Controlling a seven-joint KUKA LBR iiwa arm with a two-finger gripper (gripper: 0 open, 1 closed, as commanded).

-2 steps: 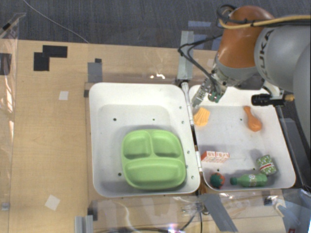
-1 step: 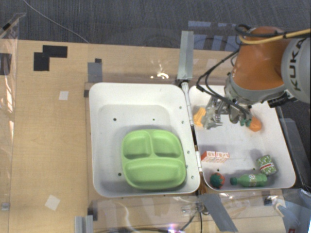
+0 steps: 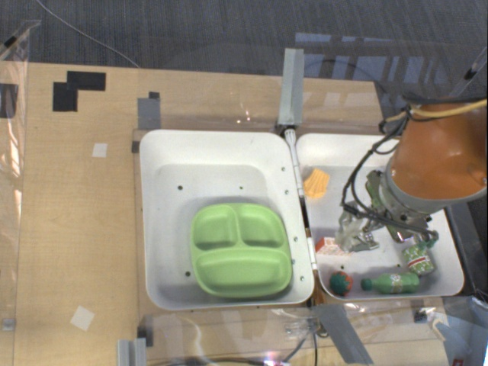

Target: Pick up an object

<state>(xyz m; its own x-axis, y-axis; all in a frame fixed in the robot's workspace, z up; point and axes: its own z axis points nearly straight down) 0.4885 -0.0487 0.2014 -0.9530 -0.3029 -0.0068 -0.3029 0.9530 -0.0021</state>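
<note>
We see a broad orange band [image 3: 446, 155] on the arm, a grey wrist ring [image 3: 404, 197] beneath it, black cables [image 3: 366, 166] looping alongside, and a silvery metal hand [image 3: 357, 235].

Left bin [image 3: 164, 166]: one green three-compartment tray [image 3: 241, 248], lying flat toward the near side.

Right bin [image 3: 335, 152]: yellow-orange wedge [image 3: 316, 182] near the dividing wall; small red-and-white packet [image 3: 329, 245] under the gripper; red-and-green ball [image 3: 340, 282] at the near edge; green bottle [image 3: 391, 282] on its side just beside the ball; green-and-white can [image 3: 418, 258], tilted, near the bottle's cap end.

Arm: orange band [image 3: 444, 152] above the right bin; gripper [image 3: 357, 237] low over the bin floor beside the packet.
</note>
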